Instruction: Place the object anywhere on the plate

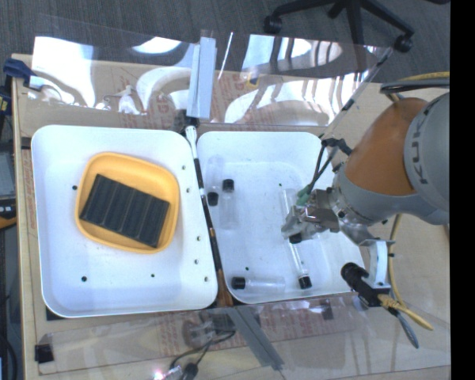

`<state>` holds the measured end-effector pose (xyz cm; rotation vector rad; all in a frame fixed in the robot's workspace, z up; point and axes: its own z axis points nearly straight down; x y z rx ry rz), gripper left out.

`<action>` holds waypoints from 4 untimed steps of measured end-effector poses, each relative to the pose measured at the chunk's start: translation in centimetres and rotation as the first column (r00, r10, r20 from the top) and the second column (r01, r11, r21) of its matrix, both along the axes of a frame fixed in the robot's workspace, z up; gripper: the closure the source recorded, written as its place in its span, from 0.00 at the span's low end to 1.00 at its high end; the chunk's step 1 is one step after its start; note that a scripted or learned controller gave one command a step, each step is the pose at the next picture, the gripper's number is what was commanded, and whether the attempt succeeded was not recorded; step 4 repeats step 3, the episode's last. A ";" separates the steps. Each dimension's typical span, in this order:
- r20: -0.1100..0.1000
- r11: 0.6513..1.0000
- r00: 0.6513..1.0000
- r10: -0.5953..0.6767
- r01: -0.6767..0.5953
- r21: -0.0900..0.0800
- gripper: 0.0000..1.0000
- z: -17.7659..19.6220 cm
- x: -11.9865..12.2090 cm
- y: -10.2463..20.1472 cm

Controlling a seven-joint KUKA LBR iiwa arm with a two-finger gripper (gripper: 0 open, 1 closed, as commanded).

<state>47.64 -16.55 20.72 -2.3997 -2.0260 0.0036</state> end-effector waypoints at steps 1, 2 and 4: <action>-0.004 0.994 0.994 0.107 -0.107 0.002 1.00 -3.7 0.0 7.1; -0.001 0.946 0.946 0.324 -0.324 0.002 1.00 -1.7 2.5 14.7; -0.001 0.946 0.946 0.324 -0.324 0.002 0.00 -1.7 2.5 14.6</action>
